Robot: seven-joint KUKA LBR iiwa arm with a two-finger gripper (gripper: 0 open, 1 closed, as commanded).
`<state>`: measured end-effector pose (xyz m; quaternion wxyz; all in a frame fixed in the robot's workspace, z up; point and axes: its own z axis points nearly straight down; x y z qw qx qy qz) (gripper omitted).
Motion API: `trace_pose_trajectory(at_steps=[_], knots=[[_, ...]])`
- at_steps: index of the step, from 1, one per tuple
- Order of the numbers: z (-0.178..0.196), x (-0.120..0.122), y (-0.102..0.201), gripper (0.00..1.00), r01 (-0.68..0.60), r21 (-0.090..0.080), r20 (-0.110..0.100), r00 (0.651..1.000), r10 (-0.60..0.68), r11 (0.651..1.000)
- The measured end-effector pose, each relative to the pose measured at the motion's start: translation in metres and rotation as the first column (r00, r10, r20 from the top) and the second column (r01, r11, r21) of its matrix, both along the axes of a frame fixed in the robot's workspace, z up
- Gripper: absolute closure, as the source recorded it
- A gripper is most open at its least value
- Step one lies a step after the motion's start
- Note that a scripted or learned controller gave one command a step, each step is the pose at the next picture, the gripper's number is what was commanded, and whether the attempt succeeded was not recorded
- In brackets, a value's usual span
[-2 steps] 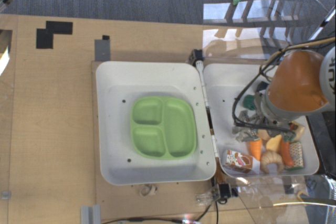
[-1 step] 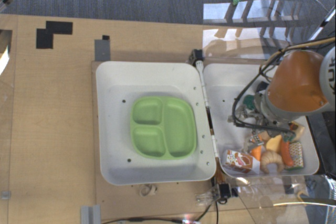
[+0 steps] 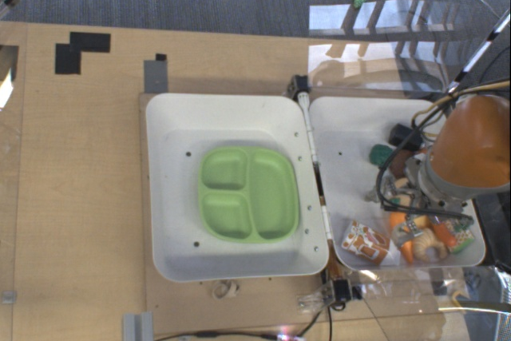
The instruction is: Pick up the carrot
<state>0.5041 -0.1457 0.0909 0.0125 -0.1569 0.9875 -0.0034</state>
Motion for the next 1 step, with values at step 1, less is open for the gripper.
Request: trace_pose_trajectory(at_steps=[1], knots=[[0.0132,0.0043,0.001,1.0,-0.007,-0.003,0.009,1.0,0.007,1.0]])
